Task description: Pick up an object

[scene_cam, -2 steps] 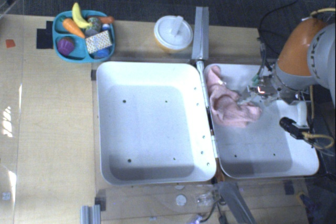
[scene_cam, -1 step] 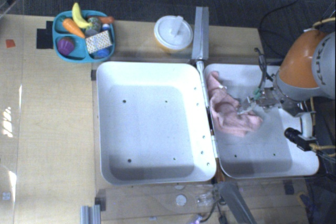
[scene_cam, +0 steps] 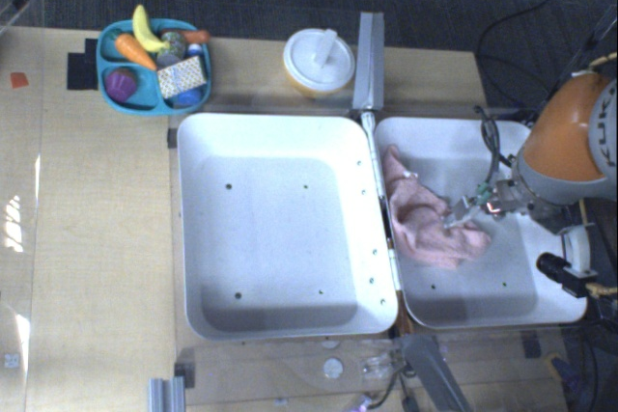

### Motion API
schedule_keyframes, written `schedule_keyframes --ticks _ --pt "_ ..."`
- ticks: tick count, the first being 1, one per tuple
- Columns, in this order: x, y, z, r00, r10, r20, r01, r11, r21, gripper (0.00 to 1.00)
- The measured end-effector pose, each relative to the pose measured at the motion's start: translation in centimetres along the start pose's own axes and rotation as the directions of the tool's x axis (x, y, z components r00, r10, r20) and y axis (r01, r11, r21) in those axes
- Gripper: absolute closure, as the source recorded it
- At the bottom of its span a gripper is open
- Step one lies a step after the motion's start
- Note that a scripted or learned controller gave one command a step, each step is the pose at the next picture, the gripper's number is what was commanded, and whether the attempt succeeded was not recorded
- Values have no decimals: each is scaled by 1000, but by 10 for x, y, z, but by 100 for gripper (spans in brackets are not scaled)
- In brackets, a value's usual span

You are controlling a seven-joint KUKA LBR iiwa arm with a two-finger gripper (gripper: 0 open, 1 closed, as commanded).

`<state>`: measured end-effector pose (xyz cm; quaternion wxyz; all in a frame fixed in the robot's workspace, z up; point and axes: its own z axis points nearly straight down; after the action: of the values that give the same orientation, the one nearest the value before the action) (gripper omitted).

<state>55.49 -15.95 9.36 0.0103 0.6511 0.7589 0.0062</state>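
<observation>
A crumpled pink cloth (scene_cam: 417, 219) lies in the left half of the right bin (scene_cam: 502, 296), running from near the bin's back-left corner toward its middle. My gripper (scene_cam: 465, 210) reaches in from the right and sits low at the cloth's right edge, touching or just over the fabric. The arm's orange band (scene_cam: 570, 142) rises behind it at the bin's right side.
The left bin (scene_cam: 280, 207) stands beside the right one, with a ridge between them. Behind the bins are a blue tray (scene_cam: 114, 61) of toy food, a white lidded cup (scene_cam: 319, 61) and an upright metal bar (scene_cam: 369, 63). Cables hang at the right.
</observation>
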Motion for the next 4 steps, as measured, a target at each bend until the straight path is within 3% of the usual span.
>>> schedule_keyframes --ticks 1,2,3,4 --pt "38 -18 -1 1000 -21 1 21 1000 -1 0" --pt "66 21 0 995 -100 -1 100 995 2 0" --pt "66 21 0 995 -100 -1 100 995 1 0" --pt "62 53 1 970 -243 -2 243 970 5 0"
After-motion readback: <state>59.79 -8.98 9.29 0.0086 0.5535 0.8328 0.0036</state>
